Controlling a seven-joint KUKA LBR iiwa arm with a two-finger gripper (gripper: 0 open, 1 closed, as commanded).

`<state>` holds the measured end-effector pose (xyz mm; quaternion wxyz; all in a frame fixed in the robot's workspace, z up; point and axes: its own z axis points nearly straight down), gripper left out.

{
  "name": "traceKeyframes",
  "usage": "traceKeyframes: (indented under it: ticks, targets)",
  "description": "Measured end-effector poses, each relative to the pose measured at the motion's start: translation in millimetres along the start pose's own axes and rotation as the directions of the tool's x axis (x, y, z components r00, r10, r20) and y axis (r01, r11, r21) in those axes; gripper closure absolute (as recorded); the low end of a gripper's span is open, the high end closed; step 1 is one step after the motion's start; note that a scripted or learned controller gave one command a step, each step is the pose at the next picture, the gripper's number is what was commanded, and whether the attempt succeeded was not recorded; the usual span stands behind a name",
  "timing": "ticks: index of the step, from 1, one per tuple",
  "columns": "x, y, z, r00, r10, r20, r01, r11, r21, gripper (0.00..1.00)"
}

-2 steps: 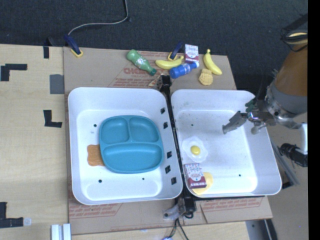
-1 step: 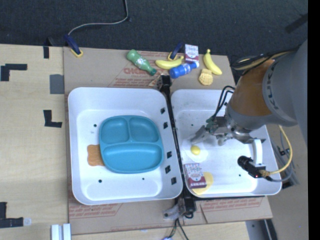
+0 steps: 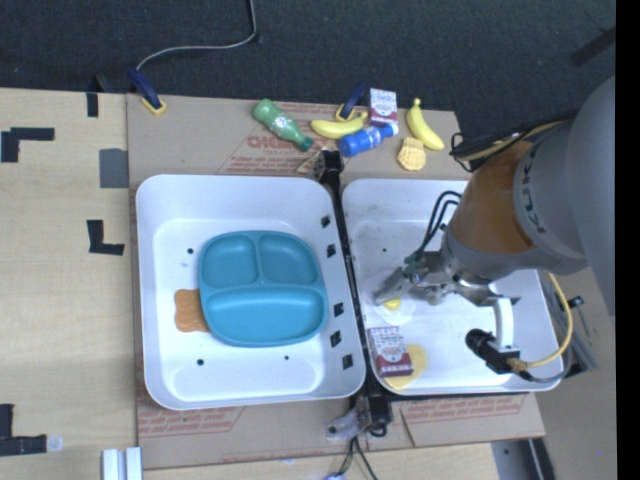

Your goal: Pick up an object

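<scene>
Contact is nearly made right of frame centre, where the gripper (image 3: 392,290), its state unreadable, is poised directly above a small yellow object (image 3: 392,305).

Two smooth white plastic bins (image 3: 160,218) sit on a matt brown cardboard sheet (image 3: 205,133) over a pale wood-grain bench (image 3: 55,288). A glossy blue plastic divided plate (image 3: 263,288) lies in the left bin, and shiny plastic toy bananas (image 3: 425,128) rest on the cardboard behind. The arm's orange band (image 3: 490,208) looks satin-smooth beside its grey casing.
</scene>
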<state>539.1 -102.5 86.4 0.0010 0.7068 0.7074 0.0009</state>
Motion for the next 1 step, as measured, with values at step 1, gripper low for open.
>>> traceKeyframes:
  ticks: [1]
  targets:
    - [-0.5,1.7,-12.2,1.0,0.0,0.0,0.0,1.0,-0.004,1.0]
